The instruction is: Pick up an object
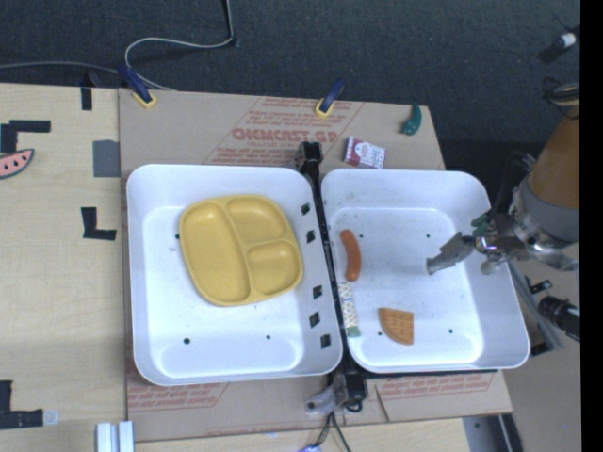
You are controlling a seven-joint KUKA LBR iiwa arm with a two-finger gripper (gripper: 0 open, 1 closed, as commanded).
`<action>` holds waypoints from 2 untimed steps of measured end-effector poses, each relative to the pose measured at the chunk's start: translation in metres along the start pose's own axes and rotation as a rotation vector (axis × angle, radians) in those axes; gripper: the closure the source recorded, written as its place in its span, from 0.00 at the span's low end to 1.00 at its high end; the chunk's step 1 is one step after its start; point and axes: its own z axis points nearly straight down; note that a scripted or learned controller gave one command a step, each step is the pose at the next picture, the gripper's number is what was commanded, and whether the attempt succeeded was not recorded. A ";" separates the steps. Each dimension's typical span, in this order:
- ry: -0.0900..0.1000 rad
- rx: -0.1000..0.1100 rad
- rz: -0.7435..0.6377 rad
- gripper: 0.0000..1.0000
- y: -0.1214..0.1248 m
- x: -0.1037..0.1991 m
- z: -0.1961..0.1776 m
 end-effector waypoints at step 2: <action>-0.001 -0.005 0.000 0.00 0.109 0.055 0.153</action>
